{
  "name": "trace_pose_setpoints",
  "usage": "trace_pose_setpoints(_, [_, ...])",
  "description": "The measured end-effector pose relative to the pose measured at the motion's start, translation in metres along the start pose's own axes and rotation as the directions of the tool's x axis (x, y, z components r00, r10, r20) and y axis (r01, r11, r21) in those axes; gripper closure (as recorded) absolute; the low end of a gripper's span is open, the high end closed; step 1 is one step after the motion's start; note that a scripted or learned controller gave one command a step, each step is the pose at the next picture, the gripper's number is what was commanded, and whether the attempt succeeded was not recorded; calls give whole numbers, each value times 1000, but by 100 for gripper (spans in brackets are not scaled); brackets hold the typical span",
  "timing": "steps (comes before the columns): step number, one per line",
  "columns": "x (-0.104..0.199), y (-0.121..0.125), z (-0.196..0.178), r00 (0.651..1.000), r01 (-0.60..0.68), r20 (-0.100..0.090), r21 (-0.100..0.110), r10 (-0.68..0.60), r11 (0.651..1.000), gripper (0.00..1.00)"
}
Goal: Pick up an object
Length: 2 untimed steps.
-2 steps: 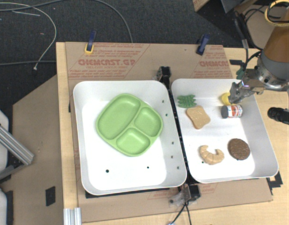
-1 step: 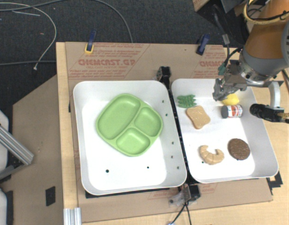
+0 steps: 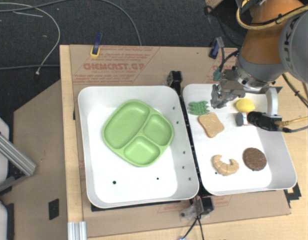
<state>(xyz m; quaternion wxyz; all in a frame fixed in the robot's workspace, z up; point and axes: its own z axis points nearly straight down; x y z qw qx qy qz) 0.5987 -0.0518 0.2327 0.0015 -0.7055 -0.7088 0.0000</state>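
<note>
The right bin (image 3: 279, 181) holds a green leafy piece (image 3: 197, 107) at its far left, a tan bread slice (image 3: 211, 124) just below that, a yellow lemon (image 3: 244, 105), a croissant (image 3: 225, 165) and a round brown patty (image 3: 254, 159). My gripper (image 3: 217, 100) hangs over the far part of this bin, between the leafy piece and the lemon and just above the bread slice. Nothing can be seen held in it.
The left bin (image 3: 94, 184) carries a green divided plate (image 3: 138, 132). A black ridge (image 3: 186, 129) separates the two bins. The arm's orange and grey body (image 3: 266, 34) looms over the right bin's far edge.
</note>
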Motion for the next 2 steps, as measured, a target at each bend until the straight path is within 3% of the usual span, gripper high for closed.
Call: trace_pose_setpoints(2, [115, 25, -9, 1000, 2, -1, -5, -2, 1000, 100])
